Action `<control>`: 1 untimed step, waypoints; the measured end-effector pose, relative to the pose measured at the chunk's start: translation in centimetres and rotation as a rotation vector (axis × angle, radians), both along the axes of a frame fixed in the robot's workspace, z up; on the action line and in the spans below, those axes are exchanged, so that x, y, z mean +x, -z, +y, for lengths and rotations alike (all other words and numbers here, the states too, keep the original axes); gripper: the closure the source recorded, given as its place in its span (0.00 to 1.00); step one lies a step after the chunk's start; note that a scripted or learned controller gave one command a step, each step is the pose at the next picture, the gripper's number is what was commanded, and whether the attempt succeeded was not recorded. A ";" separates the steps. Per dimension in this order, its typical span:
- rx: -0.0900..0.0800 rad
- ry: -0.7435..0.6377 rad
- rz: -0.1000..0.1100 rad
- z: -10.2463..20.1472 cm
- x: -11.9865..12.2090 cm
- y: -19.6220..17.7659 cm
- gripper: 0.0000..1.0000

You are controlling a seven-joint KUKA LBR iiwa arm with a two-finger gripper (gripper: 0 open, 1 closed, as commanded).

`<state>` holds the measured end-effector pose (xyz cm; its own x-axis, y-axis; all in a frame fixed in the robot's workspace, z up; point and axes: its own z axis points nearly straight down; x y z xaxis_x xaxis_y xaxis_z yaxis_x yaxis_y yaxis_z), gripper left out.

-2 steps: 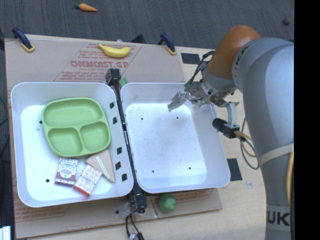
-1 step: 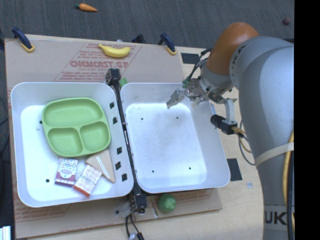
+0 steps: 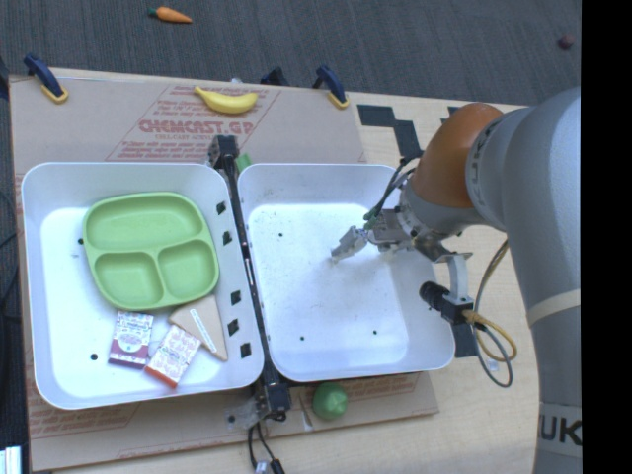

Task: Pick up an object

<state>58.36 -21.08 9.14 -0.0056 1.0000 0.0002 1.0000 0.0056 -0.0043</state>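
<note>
My gripper (image 3: pixel 348 245) is low over the right white bin (image 3: pixel 296 363), near the middle of its right half and pointing left. Nothing shows in it, and the bin floor beneath it is bare white. The left white bin (image 3: pixel 44 294) holds a green divided plate (image 3: pixel 148 245). In front of the plate lie two small printed packets (image 3: pixel 131 339) (image 3: pixel 174 354) and a pale wedge (image 3: pixel 202 329). All of these are far to the gripper's left, past the wall between the bins.
A yellow banana (image 3: pixel 227 98) lies on the cardboard behind the bins. A green ball (image 3: pixel 331 400) rests in front of the right bin. An orange carrot (image 3: pixel 173 14) is on the floor. Blue clamps (image 3: pixel 331 84) grip the board's back edge. Cables hang by the wrist at right.
</note>
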 end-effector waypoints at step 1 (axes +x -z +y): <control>0.001 0.001 -0.004 0.0 5.7 -0.1 0.00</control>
<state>64.10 -21.04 9.24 -0.0044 1.0000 0.0011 1.0000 0.0044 -0.0007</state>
